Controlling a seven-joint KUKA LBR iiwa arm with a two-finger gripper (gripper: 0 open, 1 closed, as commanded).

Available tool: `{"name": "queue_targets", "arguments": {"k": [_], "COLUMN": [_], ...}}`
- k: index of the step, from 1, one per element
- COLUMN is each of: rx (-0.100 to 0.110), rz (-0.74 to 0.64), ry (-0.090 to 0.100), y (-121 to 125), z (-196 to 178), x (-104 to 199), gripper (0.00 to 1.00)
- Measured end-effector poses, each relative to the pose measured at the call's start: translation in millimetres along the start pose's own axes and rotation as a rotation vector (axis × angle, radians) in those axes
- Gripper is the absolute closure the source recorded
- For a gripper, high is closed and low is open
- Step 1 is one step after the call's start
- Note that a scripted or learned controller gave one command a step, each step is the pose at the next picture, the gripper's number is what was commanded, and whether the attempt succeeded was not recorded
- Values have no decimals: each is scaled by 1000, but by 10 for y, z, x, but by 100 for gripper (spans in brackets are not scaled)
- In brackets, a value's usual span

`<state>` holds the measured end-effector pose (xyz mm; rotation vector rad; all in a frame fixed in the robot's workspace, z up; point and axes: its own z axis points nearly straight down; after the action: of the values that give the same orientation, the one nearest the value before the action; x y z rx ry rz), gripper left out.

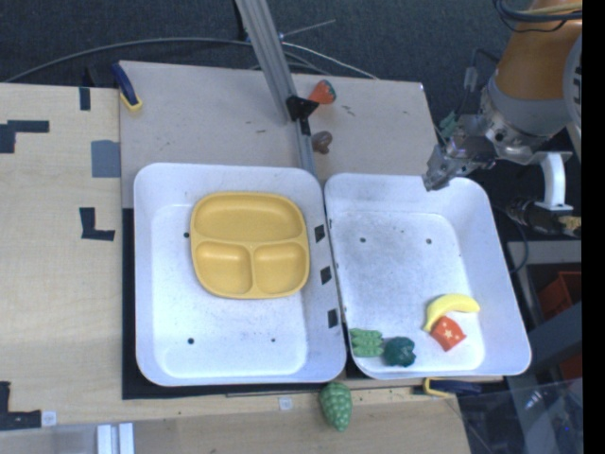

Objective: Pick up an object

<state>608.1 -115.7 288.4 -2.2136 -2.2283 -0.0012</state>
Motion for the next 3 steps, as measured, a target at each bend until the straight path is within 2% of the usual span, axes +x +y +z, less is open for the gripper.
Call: {"name": "queue_targets", "arguments": {"k": [1, 3], "rx": [3, 2], "rz": [1, -1], "ry": [0, 0], "y": [-94, -38], "z": [211, 347], "x": [526, 1567], "gripper": [100, 100]}}
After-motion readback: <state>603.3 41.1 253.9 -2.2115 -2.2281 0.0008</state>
